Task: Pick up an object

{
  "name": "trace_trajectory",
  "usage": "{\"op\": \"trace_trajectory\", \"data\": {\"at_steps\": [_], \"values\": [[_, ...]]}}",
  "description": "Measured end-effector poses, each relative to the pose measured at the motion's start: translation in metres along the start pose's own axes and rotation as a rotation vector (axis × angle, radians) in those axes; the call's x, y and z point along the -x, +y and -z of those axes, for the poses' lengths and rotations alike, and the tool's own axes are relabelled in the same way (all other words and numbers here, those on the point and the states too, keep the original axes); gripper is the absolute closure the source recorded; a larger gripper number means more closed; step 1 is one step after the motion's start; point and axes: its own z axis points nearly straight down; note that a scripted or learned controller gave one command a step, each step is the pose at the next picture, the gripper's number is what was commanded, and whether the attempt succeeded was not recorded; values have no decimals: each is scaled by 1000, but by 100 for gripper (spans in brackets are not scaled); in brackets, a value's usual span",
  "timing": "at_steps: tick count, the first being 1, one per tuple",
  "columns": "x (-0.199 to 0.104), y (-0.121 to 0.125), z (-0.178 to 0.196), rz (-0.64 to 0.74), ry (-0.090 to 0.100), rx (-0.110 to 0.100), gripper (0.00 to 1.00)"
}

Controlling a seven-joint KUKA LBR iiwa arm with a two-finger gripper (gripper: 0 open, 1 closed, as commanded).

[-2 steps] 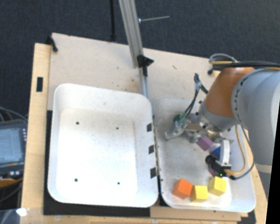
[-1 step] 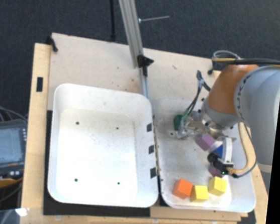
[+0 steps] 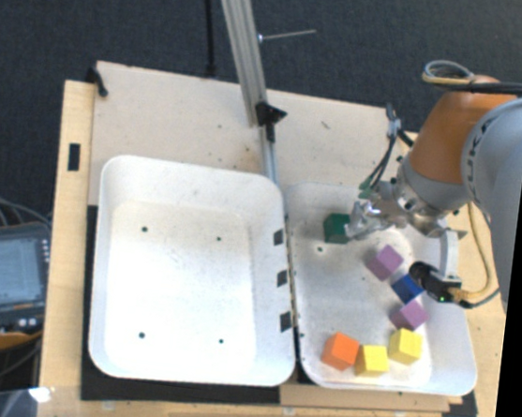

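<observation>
In the right bin (image 3: 327, 286) lie several small blocks. A green block (image 3: 336, 227) sits near the bin's far left corner. My gripper (image 3: 362, 217) hangs right beside it, at its right edge, low over the bin floor; whether it touches the block I cannot tell. A purple block (image 3: 387, 262) lies just right of the gripper. Below that come a blue block (image 3: 406, 288) and a second purple block (image 3: 410, 314). Along the near edge sit two yellow blocks (image 3: 406, 345) (image 3: 373, 359) and an orange block (image 3: 341, 350).
The left bin (image 3: 187, 269) stands next to the right one, their rims meeting in the middle. A slanted metal post (image 3: 247, 50) rises behind the bins. A black cable (image 3: 440, 286) hangs from the wrist over the blue block.
</observation>
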Motion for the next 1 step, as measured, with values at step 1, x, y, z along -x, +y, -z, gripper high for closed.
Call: {"op": "trace_trajectory", "data": {"at_steps": [1], "values": [[8, 8, 49, 5, 0, -1, 100]]}}
